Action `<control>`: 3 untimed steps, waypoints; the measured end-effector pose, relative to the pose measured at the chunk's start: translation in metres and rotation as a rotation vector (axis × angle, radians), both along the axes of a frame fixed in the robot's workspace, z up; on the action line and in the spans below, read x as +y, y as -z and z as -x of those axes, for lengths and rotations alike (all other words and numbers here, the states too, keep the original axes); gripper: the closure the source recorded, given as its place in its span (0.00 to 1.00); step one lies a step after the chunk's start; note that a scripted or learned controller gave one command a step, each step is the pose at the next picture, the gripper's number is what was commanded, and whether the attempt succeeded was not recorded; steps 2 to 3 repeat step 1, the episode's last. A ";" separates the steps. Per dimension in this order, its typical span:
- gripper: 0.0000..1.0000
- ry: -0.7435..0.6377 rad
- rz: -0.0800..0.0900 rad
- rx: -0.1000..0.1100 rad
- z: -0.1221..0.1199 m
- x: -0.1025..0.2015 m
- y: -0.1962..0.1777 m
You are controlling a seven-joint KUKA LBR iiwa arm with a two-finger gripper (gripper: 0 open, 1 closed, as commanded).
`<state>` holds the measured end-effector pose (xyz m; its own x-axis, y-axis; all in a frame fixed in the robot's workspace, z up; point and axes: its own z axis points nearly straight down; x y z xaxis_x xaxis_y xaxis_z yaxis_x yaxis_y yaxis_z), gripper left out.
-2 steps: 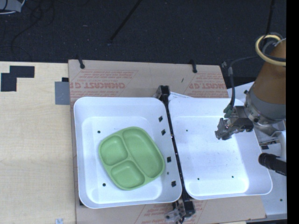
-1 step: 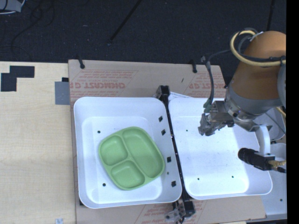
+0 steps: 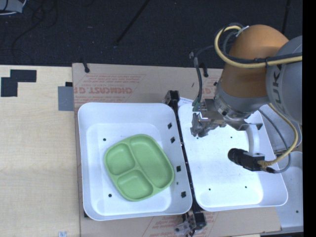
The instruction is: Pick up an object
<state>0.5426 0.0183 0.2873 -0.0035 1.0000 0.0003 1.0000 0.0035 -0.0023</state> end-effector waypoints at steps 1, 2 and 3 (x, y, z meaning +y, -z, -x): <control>1.00 -0.001 0.000 0.000 -0.016 0.049 0.004; 1.00 -0.001 0.000 0.000 -0.016 0.049 0.004; 1.00 -0.001 0.000 0.000 -0.016 0.049 0.004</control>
